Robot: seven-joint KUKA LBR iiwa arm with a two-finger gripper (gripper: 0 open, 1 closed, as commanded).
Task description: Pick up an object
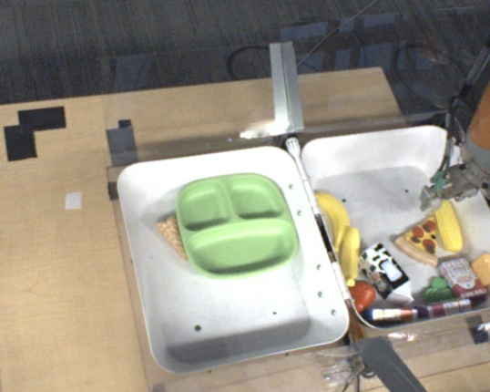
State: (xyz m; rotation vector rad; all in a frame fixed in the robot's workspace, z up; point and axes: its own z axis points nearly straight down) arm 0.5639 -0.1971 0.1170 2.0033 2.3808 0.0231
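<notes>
At the frame's right edge, the gripper [444, 187] hangs just above a yellow corn cob [450, 226], perhaps touching it.

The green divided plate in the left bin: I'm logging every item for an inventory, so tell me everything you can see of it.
The green divided plate looks like matte moulded plastic, a rounded rectangle with three compartments: two small ones on the far side, one wide one nearer the camera. It lies flat, right side up, in the middle of the left white bin. All three compartments look bare. Its left edge overlaps a tan, grainy flat object that pokes out from beneath it.
</notes>
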